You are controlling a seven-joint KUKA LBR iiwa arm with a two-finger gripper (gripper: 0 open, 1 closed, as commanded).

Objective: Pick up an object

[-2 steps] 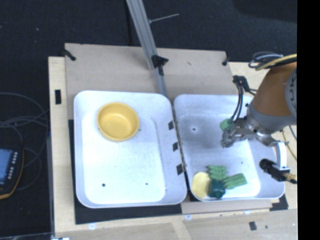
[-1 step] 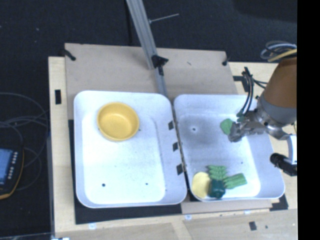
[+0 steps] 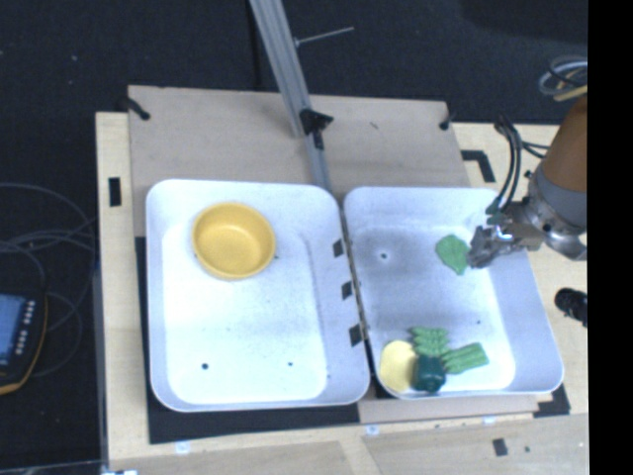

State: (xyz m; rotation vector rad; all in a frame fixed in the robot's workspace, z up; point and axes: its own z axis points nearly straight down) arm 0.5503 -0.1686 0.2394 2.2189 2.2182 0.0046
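My gripper (image 3: pixel 482 246) reaches in from the right over the right bin (image 3: pixel 396 216), low at its upper right part. A small light-green object (image 3: pixel 452 253) lies right against the gripper's tip on its left side; I cannot tell whether it is gripped or merely touched. At the right bin's front edge sits a cluster: a pale yellow round piece (image 3: pixel 397 364), a green leafy piece (image 3: pixel 431 340), a dark teal piece (image 3: pixel 429 374) and a light-green oblong piece (image 3: pixel 467 357). A yellow bowl (image 3: pixel 233 240) stands in the left bin (image 3: pixel 247 354), near its back left.
A grey metal pole (image 3: pixel 282 57) slants down from the top to the back of the divide between the bins. Black clips (image 3: pixel 349 290) line that divide. Cables (image 3: pixel 512 166) hang along the arm at the right.
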